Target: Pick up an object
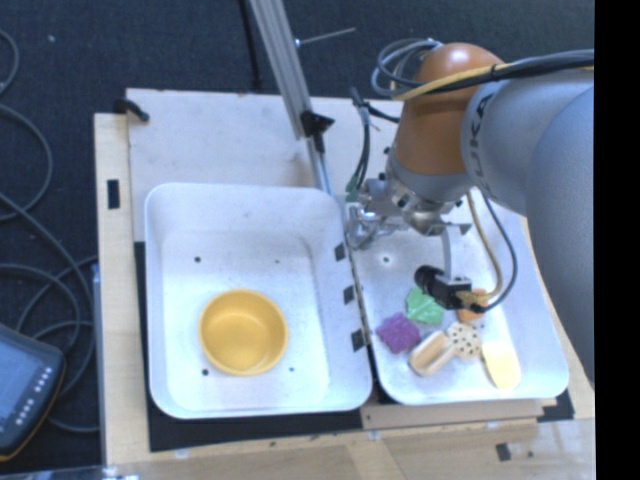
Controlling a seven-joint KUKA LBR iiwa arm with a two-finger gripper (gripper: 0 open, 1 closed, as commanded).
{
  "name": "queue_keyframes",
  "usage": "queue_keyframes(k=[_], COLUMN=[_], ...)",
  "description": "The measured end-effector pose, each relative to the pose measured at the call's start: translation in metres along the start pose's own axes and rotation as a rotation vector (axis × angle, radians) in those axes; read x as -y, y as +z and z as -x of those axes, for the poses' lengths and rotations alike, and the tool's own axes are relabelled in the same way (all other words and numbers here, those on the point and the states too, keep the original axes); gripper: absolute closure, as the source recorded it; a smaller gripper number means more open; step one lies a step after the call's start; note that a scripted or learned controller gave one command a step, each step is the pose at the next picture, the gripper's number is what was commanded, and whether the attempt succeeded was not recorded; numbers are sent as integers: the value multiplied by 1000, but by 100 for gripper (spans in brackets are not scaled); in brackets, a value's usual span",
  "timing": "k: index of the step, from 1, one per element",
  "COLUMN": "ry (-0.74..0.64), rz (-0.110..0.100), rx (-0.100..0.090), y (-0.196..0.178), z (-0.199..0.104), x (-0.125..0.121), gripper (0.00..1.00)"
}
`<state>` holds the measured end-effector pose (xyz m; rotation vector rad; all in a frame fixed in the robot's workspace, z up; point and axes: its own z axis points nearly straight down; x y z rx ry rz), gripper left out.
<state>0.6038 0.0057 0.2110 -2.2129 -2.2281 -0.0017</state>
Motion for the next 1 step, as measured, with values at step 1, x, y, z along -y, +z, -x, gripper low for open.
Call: queue_keyframes(k=[1], ry=[-2], rz=[3], rx=[-1], y=[-19], z=[-50], x=[10], gripper=[100])
